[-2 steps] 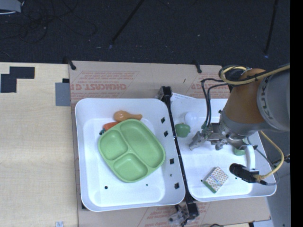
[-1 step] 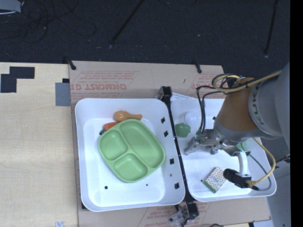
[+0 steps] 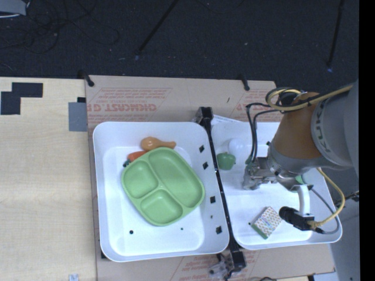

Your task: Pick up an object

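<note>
- The right bin [image 3: 328,236] is taken as the landmark; every place below is given against it.
- The tool [image 3: 259,176] is seen low over the middle of the right bin, at the end of the grey arm with its orange band, which reaches in from the bin's right side.
- Whether the tool is open or closed cannot be told; its lower end is too dark and cluttered to be read, and nothing is seen gripped in it.
- A small green ball [image 3: 225,160] lies near the right bin's left wall, just beside the tool, up and to the left of it.
- A pale round object [image 3: 237,147] is seen just above the green ball, towards the bin's far left corner; what it is cannot be made out.
- A small patterned box [image 3: 266,221] lies nearer the bin's front edge, below the tool, with its long axis set at a slant to the bin's walls.
- The green ball is judged the nearest candidate: a short shift towards the bin's left wall would be needed, and that wall leaves little room.
- A green divided plate [image 3: 163,186] lies in the left bin [image 3: 111,227], beyond the right bin's left wall and well apart from the tool.
</note>
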`<state>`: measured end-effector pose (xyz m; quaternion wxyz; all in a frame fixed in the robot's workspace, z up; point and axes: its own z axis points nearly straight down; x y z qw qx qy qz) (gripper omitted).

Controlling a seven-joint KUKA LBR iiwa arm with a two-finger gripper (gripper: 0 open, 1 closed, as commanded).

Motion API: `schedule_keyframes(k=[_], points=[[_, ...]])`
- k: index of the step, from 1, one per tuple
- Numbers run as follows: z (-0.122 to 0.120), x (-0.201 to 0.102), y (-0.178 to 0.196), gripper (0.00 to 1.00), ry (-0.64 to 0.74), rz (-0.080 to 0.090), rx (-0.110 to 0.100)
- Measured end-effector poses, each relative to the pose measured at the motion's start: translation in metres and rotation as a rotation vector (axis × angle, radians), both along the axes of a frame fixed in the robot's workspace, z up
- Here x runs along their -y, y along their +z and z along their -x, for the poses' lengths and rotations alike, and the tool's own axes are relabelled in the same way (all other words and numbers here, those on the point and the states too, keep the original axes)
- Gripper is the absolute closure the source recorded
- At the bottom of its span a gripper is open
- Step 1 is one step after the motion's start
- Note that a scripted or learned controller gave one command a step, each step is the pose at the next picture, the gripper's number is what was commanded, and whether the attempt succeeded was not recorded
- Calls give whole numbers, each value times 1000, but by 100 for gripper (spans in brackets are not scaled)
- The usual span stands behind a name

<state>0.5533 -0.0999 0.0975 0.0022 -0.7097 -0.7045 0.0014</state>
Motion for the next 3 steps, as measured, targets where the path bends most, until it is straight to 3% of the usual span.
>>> schedule_keyframes(k=[3], points=[[2, 10, 139, 100, 8, 1, 8]])
